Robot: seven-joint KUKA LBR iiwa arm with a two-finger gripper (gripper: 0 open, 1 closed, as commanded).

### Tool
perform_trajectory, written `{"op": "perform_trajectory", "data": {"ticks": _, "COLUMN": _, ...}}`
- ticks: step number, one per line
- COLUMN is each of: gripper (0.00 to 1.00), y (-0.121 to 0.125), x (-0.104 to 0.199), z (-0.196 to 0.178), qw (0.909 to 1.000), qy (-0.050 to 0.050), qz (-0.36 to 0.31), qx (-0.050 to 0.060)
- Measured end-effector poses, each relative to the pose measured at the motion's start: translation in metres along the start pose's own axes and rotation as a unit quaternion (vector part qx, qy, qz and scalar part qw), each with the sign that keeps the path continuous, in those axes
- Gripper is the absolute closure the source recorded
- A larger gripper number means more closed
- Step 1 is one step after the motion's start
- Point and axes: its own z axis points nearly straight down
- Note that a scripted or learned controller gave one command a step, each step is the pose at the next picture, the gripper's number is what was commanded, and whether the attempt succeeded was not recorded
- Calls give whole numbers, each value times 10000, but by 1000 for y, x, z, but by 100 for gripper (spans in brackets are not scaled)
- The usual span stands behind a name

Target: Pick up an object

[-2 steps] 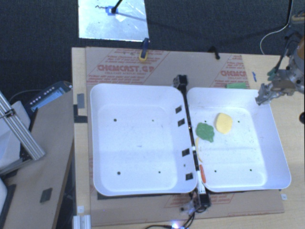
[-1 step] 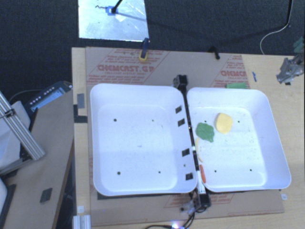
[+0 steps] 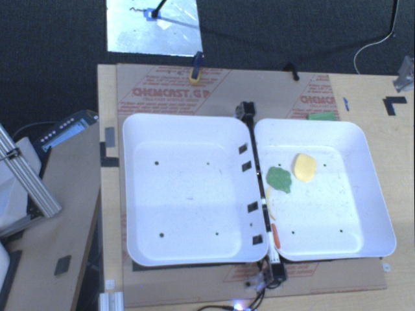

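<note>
Bench [image 3: 363,99], two white bins. In the right bin [image 3: 373,193] we log a yellow piece [image 3: 304,167] just beside a green piece [image 3: 279,179]; an orange sliver [image 3: 275,236] is half-hidden at the divider.

We are seeing two bins sitting side by side: in the right bin [image 3: 363,173], a flat lump [image 3: 279,179] is lying just left of a rounder lump [image 3: 304,167]; the left bin [image 3: 188,193] is sitting beside it.

High slanted view over bins [image 3: 194,125]
</note>
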Motion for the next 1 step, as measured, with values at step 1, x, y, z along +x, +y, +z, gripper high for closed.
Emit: {"op": "perform_trajectory", "data": {"ticks": 1, "gripper": 100, "y": 43, "x": 3, "z": -38, "qw": 10000, "qy": 7, "qz": -28, "qx": -9}}
